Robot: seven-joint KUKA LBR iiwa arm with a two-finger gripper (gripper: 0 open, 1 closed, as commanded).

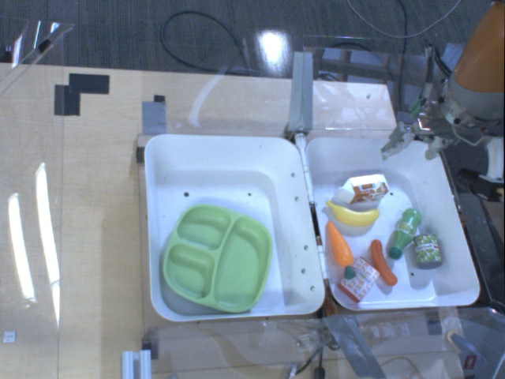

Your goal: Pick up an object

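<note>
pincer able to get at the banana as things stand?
Probably yes. The pincer hangs over the right bin's back edge; the banana lies uncovered, though a small carton touches its far side.

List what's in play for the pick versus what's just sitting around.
In play:
gripper, above the right bin's far edge
banana
carton
carrot
sausage
green bottle
can
red packet
right bin, holding all seven

Lying about:
green divided tray in the left bin
black cables beyond the bench
</note>
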